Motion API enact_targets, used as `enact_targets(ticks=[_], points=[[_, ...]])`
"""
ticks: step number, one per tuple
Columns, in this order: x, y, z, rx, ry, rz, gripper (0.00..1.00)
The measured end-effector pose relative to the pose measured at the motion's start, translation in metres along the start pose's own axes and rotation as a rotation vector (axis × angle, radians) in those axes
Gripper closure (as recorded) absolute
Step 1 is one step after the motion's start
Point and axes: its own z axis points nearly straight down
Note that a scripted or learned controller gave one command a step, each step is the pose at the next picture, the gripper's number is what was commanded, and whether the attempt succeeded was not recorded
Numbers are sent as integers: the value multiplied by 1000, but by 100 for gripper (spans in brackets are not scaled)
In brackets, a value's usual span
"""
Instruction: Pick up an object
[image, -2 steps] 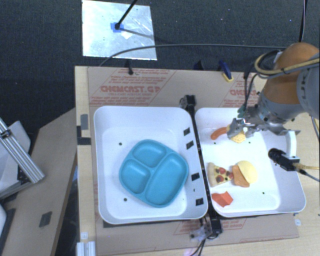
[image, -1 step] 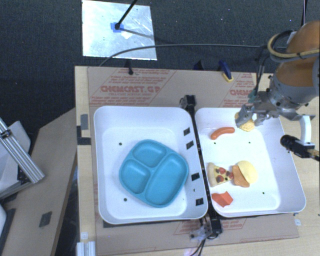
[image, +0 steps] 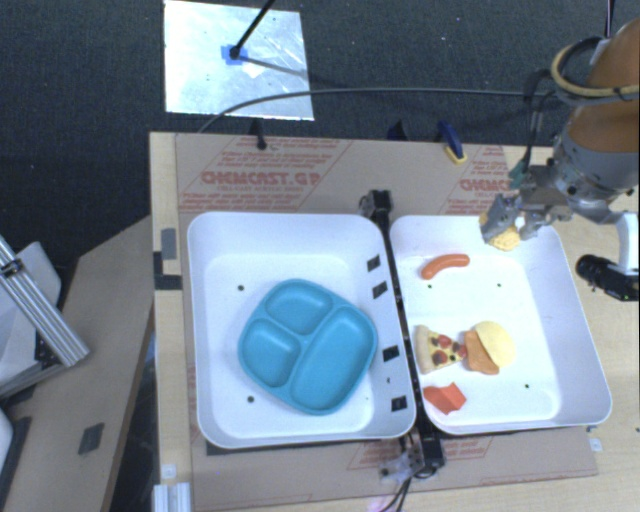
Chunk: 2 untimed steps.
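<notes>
The yellow piece (image: 505, 238) sits between the fingers of the gripper (image: 508, 226), which pinches it above the right bin (image: 575, 330), near the bin's rim at twelve o'clock. It looks like small toy food, so I judge it light and perhaps a little soft; a hold across its middle seems safest. Below it lie a sausage (image: 444, 265), a pizza slice (image: 437, 350), a burger (image: 487, 348) and a red piece (image: 445, 397). The left bin (image: 230, 250) bears a blue plate (image: 307, 345).

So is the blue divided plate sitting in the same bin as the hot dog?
No, the blue plate lies in the left bin, while the hot dog lies in the right bin.
</notes>
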Motion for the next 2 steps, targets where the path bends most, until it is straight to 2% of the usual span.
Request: enact_targets(ticks=[1,2], points=[[61,8,16,4,2,-5,100],[106,6,23,4,2,-4,100]])
